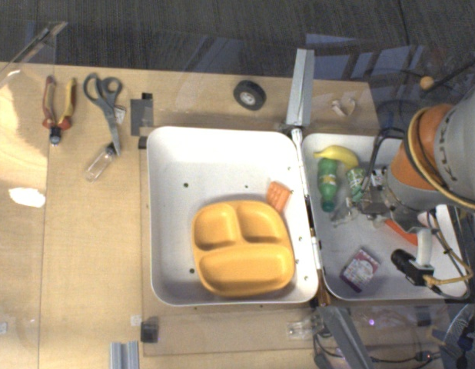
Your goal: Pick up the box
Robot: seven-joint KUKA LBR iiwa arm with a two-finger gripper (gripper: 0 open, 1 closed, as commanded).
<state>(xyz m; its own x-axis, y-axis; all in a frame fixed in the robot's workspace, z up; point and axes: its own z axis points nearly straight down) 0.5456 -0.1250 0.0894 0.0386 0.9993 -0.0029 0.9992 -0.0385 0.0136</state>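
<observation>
Wood surface (68,229), two white bins side by side, tools at upper left. Left bin (176,167): yellow divided tray (241,246), small orange item at its upper right. Right bin (337,283): banana, green bottle, box (360,267) lying flat at lower middle of bin. My end effector (359,200) low over bin's middle, near bottle; its state — cannot tell. Box below-right of end effector, apart, ungrasped. Pick not done; whole grasp and lift left.

We see two bins side by side — the left bin (168,206) holds a sectioned tray (242,247); the right bin (337,283) holds the box (360,267), a bottle (327,183) and a banana (337,155) behind it.
</observation>
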